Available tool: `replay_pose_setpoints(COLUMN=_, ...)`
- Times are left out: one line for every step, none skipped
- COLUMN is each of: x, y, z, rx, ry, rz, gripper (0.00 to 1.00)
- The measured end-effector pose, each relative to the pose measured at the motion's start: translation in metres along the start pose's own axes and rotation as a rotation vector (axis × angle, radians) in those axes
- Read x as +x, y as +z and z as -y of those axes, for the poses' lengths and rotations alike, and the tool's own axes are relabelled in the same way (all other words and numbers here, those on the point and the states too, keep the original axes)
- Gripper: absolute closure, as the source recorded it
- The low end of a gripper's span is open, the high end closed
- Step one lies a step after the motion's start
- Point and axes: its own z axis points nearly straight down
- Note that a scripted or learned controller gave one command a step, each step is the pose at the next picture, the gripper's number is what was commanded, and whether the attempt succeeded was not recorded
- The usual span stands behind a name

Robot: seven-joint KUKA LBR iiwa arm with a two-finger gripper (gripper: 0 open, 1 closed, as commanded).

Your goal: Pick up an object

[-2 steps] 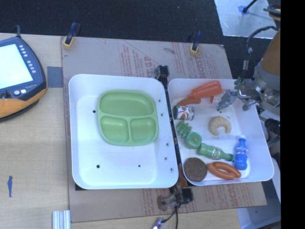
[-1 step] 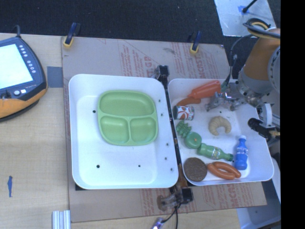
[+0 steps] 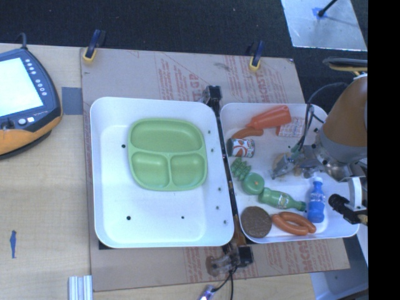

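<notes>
My gripper (image 3: 282,165) hangs low over the middle of the right bin (image 3: 337,233), reaching in from the right. Around it lie an orange carrot-shaped toy (image 3: 265,120), a small can (image 3: 241,147), a green knobbly toy (image 3: 240,167), a green round piece (image 3: 254,182), a green bottle (image 3: 280,199), a blue bottle (image 3: 316,200), a brown disc (image 3: 255,222) and an orange ring-shaped toy (image 3: 293,223). The gripper sits just right of the can and above the green bottle. Nothing is visibly held.
The left bin (image 3: 112,217) holds a green divided plate (image 3: 167,153). A white card (image 3: 290,129) lies at the back of the right bin. A tablet-like pendant (image 3: 25,95) rests on the bench at far left. Clamps (image 3: 92,45) hold the cardboard sheet.
</notes>
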Motion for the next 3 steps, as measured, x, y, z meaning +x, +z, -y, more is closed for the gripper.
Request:
replay_pose_setpoints(x=0.040, y=-0.001, z=-0.045, rx=-0.002, ry=0.000, rz=0.001, gripper=0.00)
replay_pose_setpoints(x=0.039, y=-0.011, z=-0.045, rx=0.000, ry=-0.002, rz=0.002, gripper=1.00)
replay_pose_setpoints(x=0.112, y=-0.133, z=-0.045, rx=-0.004, ry=0.001, rz=0.000, gripper=1.00)
